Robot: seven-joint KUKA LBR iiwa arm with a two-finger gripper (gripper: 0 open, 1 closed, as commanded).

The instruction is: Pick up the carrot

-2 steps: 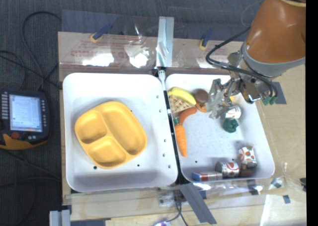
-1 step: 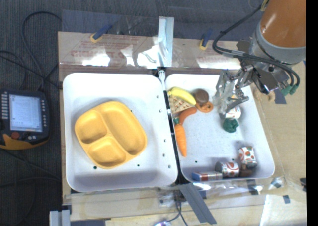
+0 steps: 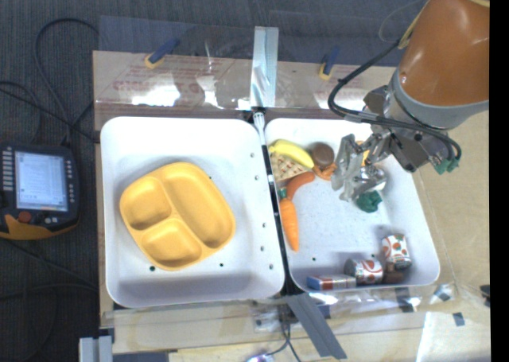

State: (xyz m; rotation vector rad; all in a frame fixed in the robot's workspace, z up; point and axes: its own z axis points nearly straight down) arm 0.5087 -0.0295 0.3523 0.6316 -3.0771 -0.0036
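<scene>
Gripper (image 3: 358,173) hangs low in the right bin (image 3: 413,201), just above a green object (image 3: 369,202) — whether anything sits between the tips I cannot tell. Left of it, well apart, the carrot (image 3: 289,223) lies along the bin's left wall — below a banana (image 3: 290,151).

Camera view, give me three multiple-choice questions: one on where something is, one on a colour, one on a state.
1. Where does the carrot lie?
A. In the right bin, by its left wall
B. On the yellow tray
C. On the floor

2. What colour is the divided tray in the left bin?
A. Blue
B. Yellow
C. Black

3. Where is the claw?
A. Above the right bin, apart from the carrot
B. Clamped on the carrot
C. Over the left bin

Answers: 1 A, carrot lies beside the divider wall. 2 B, tray is plainly yellow. 3 A, bare bin floor separates them.
</scene>
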